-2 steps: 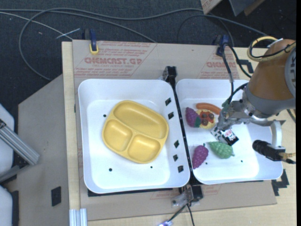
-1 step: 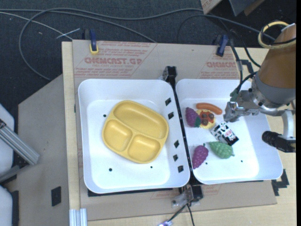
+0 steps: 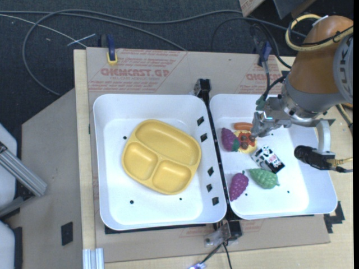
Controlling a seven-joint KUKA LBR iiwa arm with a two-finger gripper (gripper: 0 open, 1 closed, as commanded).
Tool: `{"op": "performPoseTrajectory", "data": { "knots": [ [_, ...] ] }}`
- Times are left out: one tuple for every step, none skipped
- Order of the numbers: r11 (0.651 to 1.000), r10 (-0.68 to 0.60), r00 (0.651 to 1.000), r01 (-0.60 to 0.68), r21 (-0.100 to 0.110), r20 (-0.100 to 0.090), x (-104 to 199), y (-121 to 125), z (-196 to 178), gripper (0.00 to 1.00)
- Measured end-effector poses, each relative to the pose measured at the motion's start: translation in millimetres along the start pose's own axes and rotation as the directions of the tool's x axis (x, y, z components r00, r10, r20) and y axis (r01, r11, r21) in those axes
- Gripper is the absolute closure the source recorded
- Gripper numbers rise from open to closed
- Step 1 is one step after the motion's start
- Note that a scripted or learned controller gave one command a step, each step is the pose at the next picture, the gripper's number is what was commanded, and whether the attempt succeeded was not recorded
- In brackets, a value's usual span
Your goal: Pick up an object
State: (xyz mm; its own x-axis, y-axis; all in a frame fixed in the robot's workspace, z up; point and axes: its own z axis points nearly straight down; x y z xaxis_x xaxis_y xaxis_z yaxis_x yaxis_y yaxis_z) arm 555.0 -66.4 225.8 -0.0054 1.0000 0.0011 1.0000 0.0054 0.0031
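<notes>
In the right bin [image 3: 314, 203] lie several small toys: a purple piece [image 3: 228, 139], an orange carrot-like piece [image 3: 243, 126], a small red and yellow piece [image 3: 245, 143], a black and white block [image 3: 267, 158], a green piece [image 3: 264, 178] and a purple grape bunch [image 3: 238, 185]. My gripper [image 3: 259, 130] hangs over the bin's upper middle, its tip right beside the carrot piece and the red and yellow piece. Nothing is visibly lifted.
The left bin [image 3: 106, 167] holds a yellow divided plate [image 3: 161, 156]. A black divider with clips [image 3: 208, 144] runs between the bins. The orange arm body [image 3: 320, 55] looms over the right bin's far right corner. Cables [image 3: 322, 160] trail at the right.
</notes>
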Motion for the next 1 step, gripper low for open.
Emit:
{"op": "performPoseTrajectory", "data": {
  "knots": [
    [1.0, -0.001, 1.0, 0.001, 0.0, -0.001, 52.8, 22.7, -10.2, 1.0]
  ]
}}
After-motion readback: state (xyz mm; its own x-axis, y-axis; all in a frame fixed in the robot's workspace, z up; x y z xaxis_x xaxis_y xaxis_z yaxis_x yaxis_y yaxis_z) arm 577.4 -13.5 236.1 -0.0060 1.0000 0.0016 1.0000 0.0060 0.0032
